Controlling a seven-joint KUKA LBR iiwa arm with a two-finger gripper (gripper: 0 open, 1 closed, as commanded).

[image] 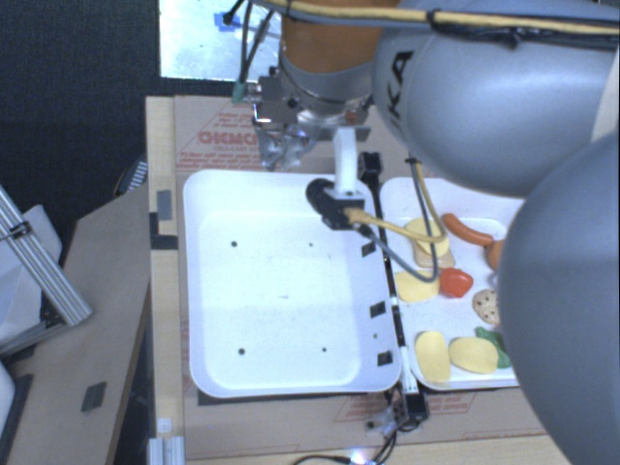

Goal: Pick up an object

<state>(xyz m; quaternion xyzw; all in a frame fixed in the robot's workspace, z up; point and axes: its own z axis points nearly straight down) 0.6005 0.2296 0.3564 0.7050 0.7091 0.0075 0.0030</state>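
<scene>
Two shallow white plastic bins sit side by side on a brown cardboard sheet (215, 139) with red print, laid on the worktop. Both have smooth walls and rounded corners.

Left bin (281, 298): bare glossy floor with four small dark dots (233, 244).

Right bin (481, 206) holds a cluster of toy food, partly covered by the grey arm (484, 85):
- sausage (469, 229): orange-red, long, rounded, shiny, at the far side
- beige piece (427, 255): blocky, matte, just beside the sausage
- pale yellow slice (417, 287): flat, touching the beige piece
- tomato (455, 282): red, round, smooth, touching the slice
- cookie (483, 305): tan speckled disc, half hidden by the arm
- yellow oval (433, 355): smooth, at the near end
- yellow lump (473, 354): lemon-like, just beside the oval
- green piece (490, 340): leafy, touching the lump, partly hidden

The hand (279, 147) is metallic and hangs below the orange band, over the far rim of the left bin near its far-left corner. It is too small and cluttered to tell whether it is released or clenched, and nothing can be seen in its grasp. All the pickable things are in the right bin, well apart from the hand.
</scene>
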